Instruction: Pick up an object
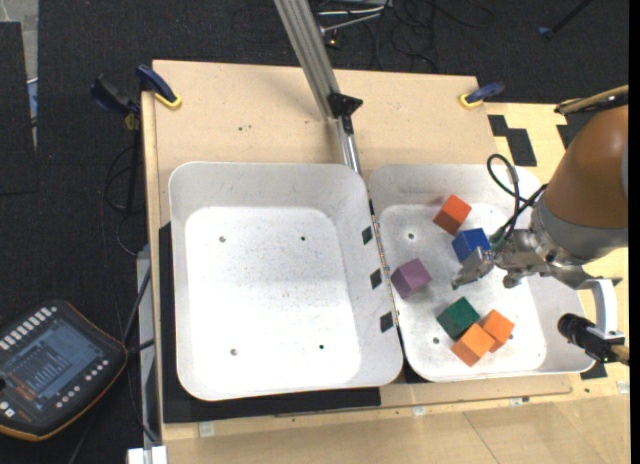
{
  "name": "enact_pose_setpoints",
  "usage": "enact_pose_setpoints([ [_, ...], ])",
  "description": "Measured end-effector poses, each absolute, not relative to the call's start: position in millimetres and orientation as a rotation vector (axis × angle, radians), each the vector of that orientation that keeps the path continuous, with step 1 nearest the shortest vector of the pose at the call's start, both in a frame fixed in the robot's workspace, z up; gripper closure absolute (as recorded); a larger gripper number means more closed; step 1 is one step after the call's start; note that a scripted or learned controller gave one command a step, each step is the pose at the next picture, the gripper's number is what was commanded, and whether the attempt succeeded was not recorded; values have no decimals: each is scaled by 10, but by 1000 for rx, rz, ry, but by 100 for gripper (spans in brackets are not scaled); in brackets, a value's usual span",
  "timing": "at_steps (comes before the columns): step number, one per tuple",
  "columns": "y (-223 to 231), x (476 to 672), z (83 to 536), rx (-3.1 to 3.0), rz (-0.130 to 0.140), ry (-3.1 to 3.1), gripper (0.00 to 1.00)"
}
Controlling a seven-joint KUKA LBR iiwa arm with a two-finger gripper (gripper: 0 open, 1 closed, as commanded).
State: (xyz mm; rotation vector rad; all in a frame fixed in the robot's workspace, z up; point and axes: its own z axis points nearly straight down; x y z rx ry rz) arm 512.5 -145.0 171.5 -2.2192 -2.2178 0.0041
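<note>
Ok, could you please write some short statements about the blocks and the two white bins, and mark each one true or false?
1. All the blocks lie in the right white bin. True.
2. The purple cube touches the blue cube. False: they lie apart.
3. The dark green cube lies beside two orange blocks. True.
4. The gripper hangs over the left white bin. False: it is over the right bin.
5. An orange cube lies farther back than the blue cube. True.
</note>
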Motion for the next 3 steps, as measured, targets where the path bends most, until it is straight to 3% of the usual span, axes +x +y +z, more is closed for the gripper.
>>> enact_pose_setpoints([
  [1, -1512, 5096, 1098, -2219, 6, -2215, 0],
  [2, -1508, 5107, 956, -2224, -3, -2221, 0],
  [3, -1508, 5112, 1060, -2223, -4, -2223, 100],
])
